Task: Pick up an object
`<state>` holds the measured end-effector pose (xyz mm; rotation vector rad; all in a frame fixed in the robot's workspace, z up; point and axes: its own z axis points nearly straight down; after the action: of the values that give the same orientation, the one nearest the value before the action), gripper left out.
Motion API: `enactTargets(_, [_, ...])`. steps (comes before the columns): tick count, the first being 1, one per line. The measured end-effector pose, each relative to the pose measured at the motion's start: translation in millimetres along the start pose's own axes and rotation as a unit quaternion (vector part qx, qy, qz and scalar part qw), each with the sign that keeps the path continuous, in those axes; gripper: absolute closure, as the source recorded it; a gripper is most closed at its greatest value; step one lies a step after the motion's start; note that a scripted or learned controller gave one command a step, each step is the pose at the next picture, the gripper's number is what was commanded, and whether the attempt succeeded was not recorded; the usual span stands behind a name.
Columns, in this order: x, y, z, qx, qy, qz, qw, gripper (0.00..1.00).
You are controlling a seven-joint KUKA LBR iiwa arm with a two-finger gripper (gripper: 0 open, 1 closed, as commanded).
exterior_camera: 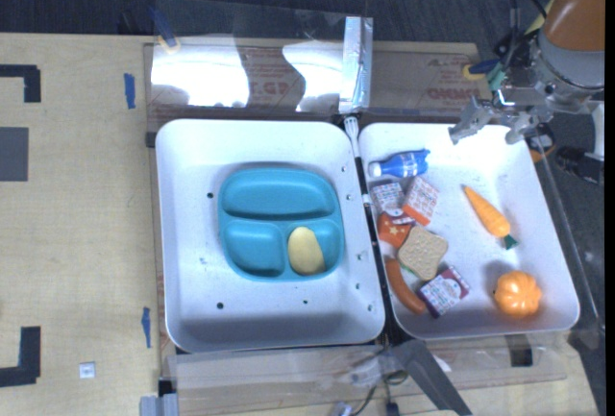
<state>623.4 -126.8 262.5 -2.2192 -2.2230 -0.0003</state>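
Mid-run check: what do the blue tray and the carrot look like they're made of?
Blue tray: looks like moulded plastic, with a smooth satin surface and rounded compartments. Carrot: probably toy plastic, given its even orange colour and slight sheen, though rubber or foam is possible.

Grey arm [577, 59] with orange band, yellow and black cables looping above it. Wrist is metallic silver with blue and yellow bits; gripper [500, 121] silvery, angular.

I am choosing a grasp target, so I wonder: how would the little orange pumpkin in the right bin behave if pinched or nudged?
The pumpkin looks round and glossy, so it may slip from a pinch. It sits apart from the carrot with bare floor around it, so a nudge would probably roll it. It looks like toy food, so likely light.
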Motion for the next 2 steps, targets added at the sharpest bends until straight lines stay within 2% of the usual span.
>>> enactTargets(1, [-62, -44, 111, 0.003, 0.0, -0.021, 0.9998, 0.0])
enactTargets(2, [-79, -38, 165, -0.003, 0.0, -0.057, 0.9983, 0.0])
